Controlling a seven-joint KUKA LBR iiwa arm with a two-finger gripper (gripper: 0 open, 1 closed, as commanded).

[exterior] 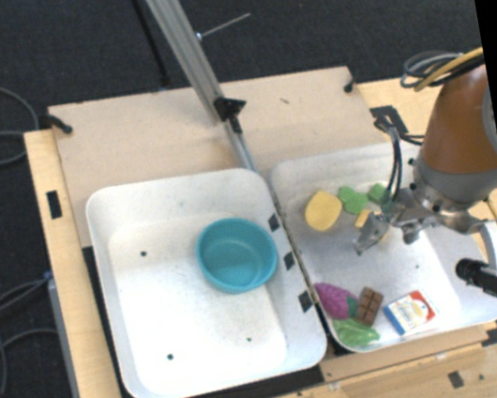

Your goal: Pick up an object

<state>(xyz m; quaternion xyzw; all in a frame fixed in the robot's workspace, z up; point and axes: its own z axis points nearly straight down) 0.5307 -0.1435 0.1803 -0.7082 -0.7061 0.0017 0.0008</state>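
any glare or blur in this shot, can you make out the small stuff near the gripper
Camera view: lighting is even and soft, without harsh glare on the white bins; the whole frame is slightly soft, so the small green pieces beside the gripper blur together; the blue bowl and yellow object read clearly.

Overhead slant view of two shallow white bins. The left white bin (143, 355) holds a round teal plastic bowl (236, 253). The right white bin (321, 176) holds a yellow rounded toy (323, 211), green pieces (355, 197), a purple cluster-shaped toy (334, 298), a small brown block (370, 304), a green leaf-shaped item (356, 332) and a red-and-white carton (409, 312). The two-finger gripper (374, 234) hangs above the right bin, near the yellow toy.
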